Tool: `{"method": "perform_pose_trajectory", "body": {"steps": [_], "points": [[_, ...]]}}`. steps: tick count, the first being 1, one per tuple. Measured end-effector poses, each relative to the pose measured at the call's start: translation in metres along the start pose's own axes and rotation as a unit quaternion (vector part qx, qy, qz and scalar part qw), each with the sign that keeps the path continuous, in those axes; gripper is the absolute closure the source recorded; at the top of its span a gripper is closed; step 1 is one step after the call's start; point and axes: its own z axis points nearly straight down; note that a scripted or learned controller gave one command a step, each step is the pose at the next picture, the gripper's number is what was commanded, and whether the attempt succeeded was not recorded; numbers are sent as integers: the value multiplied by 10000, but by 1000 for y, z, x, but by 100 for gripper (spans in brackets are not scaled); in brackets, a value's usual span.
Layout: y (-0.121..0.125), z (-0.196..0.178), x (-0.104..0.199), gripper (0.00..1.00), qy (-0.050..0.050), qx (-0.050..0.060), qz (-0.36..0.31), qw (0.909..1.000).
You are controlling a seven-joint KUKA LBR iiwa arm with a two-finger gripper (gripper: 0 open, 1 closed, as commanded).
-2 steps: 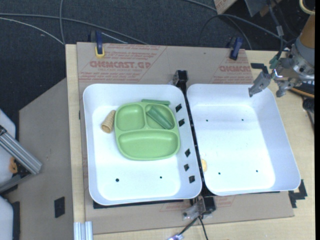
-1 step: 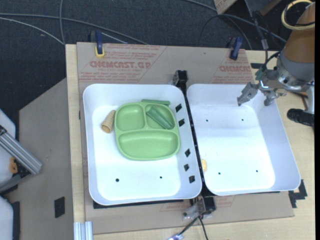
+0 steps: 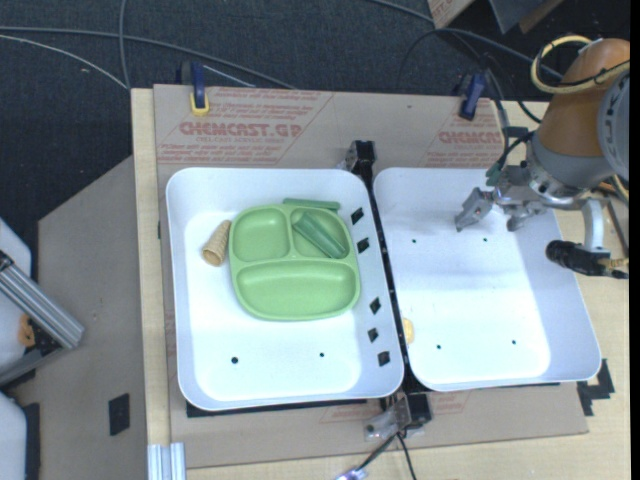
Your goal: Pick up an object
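Green tray (image 3: 293,278) and its pod (image 3: 320,233), plus a tan cone (image 3: 214,243), lie in the left bin (image 3: 190,268). We see our tool (image 3: 497,208) over the right bin (image 3: 500,308), fingers spread, grasping nothing. Everything graspable lies well apart, leftward across the divider; the arm hangs bent from the right.

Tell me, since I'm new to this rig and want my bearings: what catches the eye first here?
The green divided plate in the middle of the left bin stands out, with a darker green piece in its upper right compartment and a small tan cone at its left edge. The gripper hangs over the upper part of the right bin, fingers spread, holding nothing.
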Motion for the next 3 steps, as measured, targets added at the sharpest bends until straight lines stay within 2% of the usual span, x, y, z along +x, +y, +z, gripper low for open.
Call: {"method": "perform_pose_trajectory", "body": {"steps": [1,2,3], "points": [[0,53,1,0,-1,-5,4,10000],[2,38,1,100,-7,-38,3,10000],[6,-7,0,100,-18,-61,3,10000]]}}
